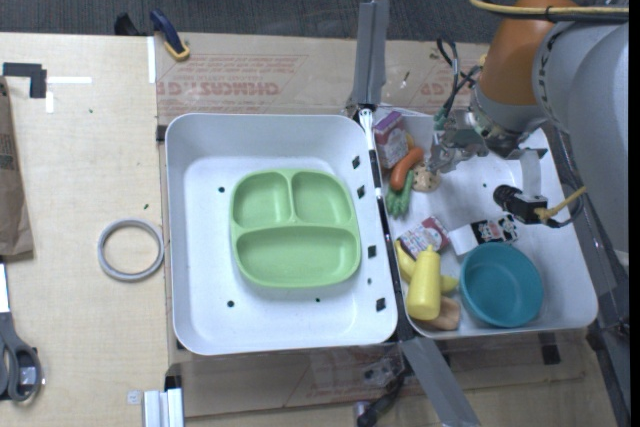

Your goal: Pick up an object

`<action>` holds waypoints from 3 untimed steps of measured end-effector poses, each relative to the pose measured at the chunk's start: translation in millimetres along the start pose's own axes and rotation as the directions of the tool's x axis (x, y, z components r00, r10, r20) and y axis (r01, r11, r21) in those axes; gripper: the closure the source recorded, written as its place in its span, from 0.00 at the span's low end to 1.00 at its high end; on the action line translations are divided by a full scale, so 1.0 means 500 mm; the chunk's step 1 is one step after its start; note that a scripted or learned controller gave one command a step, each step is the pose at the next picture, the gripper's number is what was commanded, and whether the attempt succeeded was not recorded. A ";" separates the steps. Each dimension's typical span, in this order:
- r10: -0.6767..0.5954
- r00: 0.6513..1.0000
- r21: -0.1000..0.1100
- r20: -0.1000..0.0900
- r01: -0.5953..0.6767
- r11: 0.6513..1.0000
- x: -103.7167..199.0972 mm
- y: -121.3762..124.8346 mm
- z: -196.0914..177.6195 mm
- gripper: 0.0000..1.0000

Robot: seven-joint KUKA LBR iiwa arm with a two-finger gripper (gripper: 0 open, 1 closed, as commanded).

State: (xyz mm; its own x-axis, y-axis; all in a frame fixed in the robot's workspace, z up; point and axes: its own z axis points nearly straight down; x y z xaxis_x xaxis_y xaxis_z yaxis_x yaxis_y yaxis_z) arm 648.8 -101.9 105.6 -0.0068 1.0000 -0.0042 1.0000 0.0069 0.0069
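Camera view: pincer [437, 163] hangs just above a small beige object [427, 179].

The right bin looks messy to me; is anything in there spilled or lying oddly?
Nothing looks spilled. The yellow bottle lies on its side among small packets beside the blue bowl, loosely heaped. The green tray sits flat in the left bin.

Faint red printing runs across the brown cardboard sheet [270, 80] lying behind the two white bins, but it appears upside down and mirrored from this camera, and its letters are too pale to read with any certainty. A small black-and-white label [492, 231] in the right bin [575, 300], a red-and-white packet [424, 237] near it, and a purple carton [389, 132] all carry print that is too small to make out.
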 end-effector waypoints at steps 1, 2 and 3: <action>0.000 1.000 0.000 0.000 0.000 1.000 0.000 0.000 0.000 0.00; -0.208 0.978 0.006 -0.005 0.208 0.978 -0.028 -0.129 -0.077 0.00; -0.410 0.912 0.004 -0.006 0.410 0.912 -0.027 -0.128 -0.255 0.00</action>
State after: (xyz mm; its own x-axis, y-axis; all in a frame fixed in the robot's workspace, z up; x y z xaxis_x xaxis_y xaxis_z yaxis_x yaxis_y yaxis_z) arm 583.8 -115.5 232.5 -0.4165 0.9091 -0.0011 0.9091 0.4165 0.0002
